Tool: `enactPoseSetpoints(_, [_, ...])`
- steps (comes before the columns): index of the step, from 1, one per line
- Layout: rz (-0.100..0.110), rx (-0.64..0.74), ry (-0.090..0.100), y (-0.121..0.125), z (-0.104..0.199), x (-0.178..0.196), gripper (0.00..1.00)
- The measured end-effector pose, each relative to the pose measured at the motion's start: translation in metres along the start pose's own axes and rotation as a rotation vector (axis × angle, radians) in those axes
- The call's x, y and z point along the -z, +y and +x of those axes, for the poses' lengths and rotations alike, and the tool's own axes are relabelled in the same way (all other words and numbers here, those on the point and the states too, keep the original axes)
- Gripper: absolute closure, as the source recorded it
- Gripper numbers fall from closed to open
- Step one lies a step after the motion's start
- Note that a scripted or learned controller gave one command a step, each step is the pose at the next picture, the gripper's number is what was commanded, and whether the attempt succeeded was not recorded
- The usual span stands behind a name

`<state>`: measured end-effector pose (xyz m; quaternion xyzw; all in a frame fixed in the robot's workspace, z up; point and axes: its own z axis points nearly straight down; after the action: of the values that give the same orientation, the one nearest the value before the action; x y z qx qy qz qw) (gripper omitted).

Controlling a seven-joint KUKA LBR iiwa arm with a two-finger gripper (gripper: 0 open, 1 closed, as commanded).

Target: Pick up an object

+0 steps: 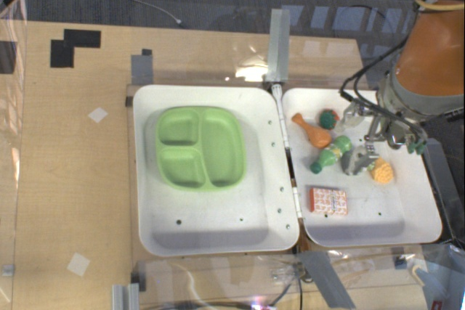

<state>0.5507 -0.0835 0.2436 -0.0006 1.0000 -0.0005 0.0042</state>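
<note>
The right bin holds several small toys. An orange drumstick lies near its left wall, with a small green and red round toy just behind it. A green bottle-shaped toy lies in the middle, and a yellow toy sits to its right. A flat red patterned box rests nearer the front. My gripper hangs low over the bin, between the green toy and the yellow toy. The arm's orange band rises above it at the right.
The left bin holds a green divided plate. A raised divider runs between the two bins. A grey metal post stands behind them. Black cables loop beside the wrist.
</note>
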Motion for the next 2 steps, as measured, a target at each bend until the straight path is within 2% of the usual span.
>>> enactPoseSetpoints(1, [0.001, -0.667, 0.003, -0.016, -0.074, -0.073, 0.00])
enactPoseSetpoints(2, [-0.002, -0.761, -0.006, -0.001, -0.100, -0.155, 0.00])
